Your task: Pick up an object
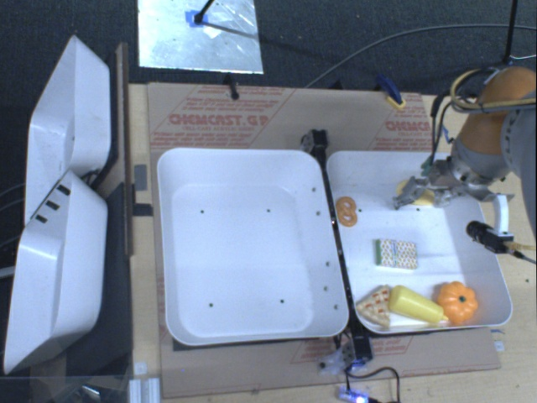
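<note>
The wide, shallow white plastic bin on the left (243, 242) sits bare-floored, likely kept as the drop side. Just right of the divider, the second white bin (453, 225) carries all the objects, spread apart so that each can be reached singly. A small orange pretzel-shaped toy (346, 211) lies against this bin's left wall. Lower down, a pale wedge like a toy pizza slice (375, 305) touches a yellow rounded block (415, 304), and a green-and-white patterned rectangular packet (396, 253) lies flat in the middle. A bright orange ribbed toy pumpkin (458, 301) with a dark stem rests in the near right corner, just beside the yellow block.

At the far right, the grey arm's two-finger gripper (425, 193) is down at the bin's upper part, over a small pale yellow object (425, 198) that seems to be its target. This thing is mostly covered, showing just a yellowish patch between the metal fingers; its shape cannot be made out. Whether the claw is spread or closed on it cannot be told from this angle.
</note>
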`<state>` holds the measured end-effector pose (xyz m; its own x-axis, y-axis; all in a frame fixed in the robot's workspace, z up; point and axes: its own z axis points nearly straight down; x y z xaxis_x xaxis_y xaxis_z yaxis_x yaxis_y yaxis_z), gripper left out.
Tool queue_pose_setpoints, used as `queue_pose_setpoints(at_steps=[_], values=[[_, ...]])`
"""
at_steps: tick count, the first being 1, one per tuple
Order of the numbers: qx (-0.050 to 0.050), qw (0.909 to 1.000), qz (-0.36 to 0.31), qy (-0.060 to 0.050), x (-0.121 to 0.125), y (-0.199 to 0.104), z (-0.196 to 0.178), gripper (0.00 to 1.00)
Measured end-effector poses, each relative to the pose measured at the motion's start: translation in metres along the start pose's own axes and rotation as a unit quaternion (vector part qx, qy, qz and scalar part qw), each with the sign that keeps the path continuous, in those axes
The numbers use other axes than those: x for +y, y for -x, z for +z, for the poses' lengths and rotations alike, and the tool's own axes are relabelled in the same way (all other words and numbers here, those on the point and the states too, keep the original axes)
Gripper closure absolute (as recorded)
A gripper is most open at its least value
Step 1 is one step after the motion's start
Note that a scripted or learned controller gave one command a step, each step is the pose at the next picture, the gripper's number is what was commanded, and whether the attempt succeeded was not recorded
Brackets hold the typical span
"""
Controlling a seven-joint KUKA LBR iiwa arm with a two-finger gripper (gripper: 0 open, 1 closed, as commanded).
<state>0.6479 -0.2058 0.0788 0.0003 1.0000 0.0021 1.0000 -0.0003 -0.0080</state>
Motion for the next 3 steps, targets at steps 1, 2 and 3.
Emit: queue_pose_setpoints(at_steps=[1,2,3], values=[[-0.001,1.0,-0.001,0.004,0.0028,0.0004,-0.0056,0.0],[-0.001,1.0,-0.001,0.004,0.0028,0.0004,-0.0056,0.0],[-0.001,1.0,-0.001,0.004,0.0028,0.0004,-0.0056,0.0]])
